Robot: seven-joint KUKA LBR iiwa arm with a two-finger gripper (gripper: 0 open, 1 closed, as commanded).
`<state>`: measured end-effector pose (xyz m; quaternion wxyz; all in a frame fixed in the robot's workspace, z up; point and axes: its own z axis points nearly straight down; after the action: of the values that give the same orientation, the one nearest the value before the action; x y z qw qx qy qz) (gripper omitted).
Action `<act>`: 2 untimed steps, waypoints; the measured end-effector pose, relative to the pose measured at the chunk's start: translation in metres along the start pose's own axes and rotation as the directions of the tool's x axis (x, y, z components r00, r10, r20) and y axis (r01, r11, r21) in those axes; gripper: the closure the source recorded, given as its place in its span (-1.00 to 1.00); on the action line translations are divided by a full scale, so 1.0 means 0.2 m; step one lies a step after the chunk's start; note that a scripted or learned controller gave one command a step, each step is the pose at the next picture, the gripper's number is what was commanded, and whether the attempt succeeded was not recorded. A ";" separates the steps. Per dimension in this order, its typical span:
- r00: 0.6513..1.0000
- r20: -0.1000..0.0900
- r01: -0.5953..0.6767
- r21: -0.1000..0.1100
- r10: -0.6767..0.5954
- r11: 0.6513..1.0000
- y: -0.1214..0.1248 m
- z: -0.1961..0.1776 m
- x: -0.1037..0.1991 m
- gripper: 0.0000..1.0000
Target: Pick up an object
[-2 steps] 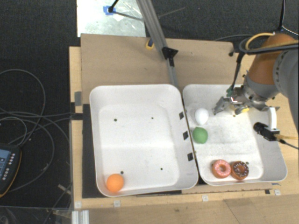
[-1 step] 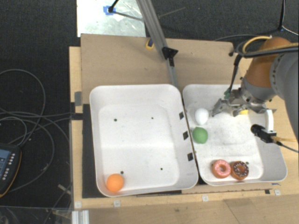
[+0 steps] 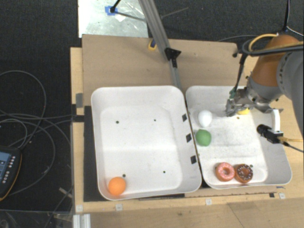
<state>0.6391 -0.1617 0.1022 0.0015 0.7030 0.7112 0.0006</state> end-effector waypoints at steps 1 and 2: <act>1.000 0.000 -0.003 -0.005 0.003 1.000 0.05 -0.27 0.03 1.00; 1.000 0.001 -0.003 -0.004 0.003 1.000 0.05 -0.50 0.01 1.00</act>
<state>0.6482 -0.1586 0.2015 0.0033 0.7042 0.7099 0.0019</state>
